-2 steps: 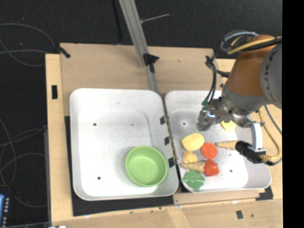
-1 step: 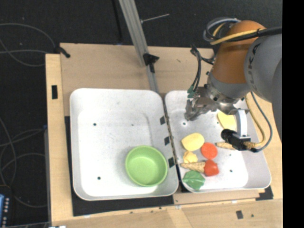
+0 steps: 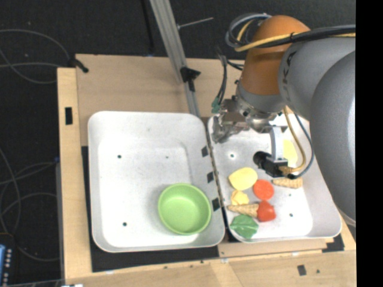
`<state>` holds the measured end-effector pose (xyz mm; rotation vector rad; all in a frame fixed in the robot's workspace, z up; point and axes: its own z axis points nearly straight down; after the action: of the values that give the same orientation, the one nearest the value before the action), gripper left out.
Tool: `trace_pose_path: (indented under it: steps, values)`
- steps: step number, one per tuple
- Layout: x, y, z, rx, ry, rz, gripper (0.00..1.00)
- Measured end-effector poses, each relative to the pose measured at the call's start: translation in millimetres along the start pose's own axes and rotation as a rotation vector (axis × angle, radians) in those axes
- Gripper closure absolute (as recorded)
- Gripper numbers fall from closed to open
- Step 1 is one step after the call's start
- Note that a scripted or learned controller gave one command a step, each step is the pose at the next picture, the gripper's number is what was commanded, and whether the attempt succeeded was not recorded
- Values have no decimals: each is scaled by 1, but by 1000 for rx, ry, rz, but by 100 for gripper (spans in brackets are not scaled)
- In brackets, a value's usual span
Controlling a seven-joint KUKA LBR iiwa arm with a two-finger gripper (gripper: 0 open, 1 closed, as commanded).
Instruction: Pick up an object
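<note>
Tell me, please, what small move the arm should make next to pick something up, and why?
Probably shift the gripper toward the pile of small toys, such as the yellow piece, then descend. It sits at the right bin's far left corner, away from them.

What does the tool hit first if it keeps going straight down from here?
Likely bare floor of the right shallow white bin, at its top-left corner. The tool hangs above that spot, beside the bins' divide; depth unclear.
</note>
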<state>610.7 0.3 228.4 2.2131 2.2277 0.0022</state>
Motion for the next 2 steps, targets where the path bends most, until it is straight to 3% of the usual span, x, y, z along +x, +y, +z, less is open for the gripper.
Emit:
trace_pose_path:
  steps: [2]
  values:
    - [86, 55, 1, -1, 0, 1, 100]
